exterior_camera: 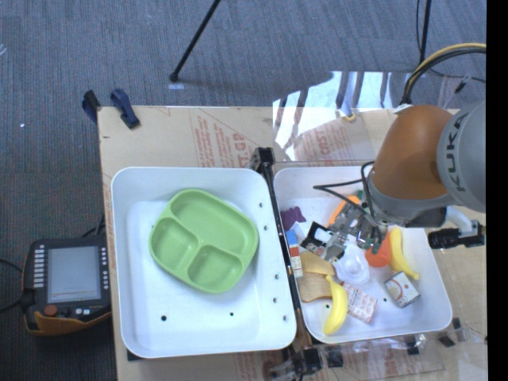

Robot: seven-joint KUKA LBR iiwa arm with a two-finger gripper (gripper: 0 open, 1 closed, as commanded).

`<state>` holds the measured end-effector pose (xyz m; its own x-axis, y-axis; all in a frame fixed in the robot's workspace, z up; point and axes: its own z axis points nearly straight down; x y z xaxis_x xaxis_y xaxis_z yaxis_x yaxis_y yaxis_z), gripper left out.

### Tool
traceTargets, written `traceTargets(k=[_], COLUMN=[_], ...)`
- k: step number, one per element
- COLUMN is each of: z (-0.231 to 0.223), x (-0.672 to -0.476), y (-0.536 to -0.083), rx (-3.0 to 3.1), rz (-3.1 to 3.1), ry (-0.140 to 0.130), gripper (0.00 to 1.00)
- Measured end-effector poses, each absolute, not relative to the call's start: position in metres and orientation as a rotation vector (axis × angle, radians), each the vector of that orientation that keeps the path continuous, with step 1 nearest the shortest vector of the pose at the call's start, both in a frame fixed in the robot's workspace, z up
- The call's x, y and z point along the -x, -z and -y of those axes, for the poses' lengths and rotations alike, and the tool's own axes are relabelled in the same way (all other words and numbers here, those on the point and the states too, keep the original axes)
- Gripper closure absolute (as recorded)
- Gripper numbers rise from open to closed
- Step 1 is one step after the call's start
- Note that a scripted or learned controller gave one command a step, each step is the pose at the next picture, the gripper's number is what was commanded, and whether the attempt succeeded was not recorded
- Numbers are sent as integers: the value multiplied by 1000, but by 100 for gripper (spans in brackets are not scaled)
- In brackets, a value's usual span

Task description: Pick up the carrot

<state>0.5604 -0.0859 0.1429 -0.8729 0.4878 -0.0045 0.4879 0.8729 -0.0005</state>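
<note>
Two shallow white bins side by side on surface. Left bin: green three-compartment plastic plate, centre. Right bin: gripper low over clutter near bin centre; whether it is open or closed: cannot tell. Orange carrot partly hidden, just beside gripper toward far edge. Yellow banana near front edge.

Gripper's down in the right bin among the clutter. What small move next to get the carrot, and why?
Probably a small shift toward the carrot, then lower. The gripper hangs over the right bin just below the carrot's orange tip, which pokes out beside the arm. A banana, bread and a small box lie nearby, so a short, careful move avoids grabbing those.
</note>
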Motion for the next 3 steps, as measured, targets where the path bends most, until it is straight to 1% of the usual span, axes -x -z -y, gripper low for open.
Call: traceTargets(k=[1,2,3], z=[160,103,117], x=[-575,-611,-619], y=[-109,-210,-99], rx=[-244,-811,-619], rz=[-3132,-3026,-3077], ry=[-2,-5,-1], gripper=[100,100,100])
